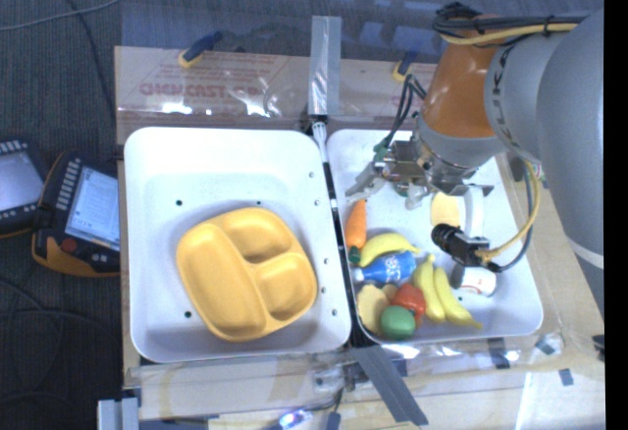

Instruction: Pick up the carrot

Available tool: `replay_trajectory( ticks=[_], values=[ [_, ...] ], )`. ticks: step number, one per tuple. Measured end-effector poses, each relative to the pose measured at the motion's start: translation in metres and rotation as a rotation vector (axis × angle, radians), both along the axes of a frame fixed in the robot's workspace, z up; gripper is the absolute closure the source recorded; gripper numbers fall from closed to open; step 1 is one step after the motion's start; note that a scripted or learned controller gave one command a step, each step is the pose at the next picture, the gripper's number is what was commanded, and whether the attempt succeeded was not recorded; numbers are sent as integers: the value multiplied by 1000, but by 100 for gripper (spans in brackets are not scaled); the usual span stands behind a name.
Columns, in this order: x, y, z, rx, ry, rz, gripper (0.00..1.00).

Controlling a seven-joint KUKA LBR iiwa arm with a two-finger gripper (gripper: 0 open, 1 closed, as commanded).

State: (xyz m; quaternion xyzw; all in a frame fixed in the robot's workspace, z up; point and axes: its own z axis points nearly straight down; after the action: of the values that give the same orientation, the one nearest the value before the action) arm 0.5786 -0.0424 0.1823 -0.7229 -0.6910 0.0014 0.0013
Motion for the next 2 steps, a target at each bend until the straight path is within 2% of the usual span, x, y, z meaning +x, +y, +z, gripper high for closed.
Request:
replay_trajectory(
  ticks=[2],
  values=[
    [2, -5, 0, -3, 0, 27, 0]
  ],
)
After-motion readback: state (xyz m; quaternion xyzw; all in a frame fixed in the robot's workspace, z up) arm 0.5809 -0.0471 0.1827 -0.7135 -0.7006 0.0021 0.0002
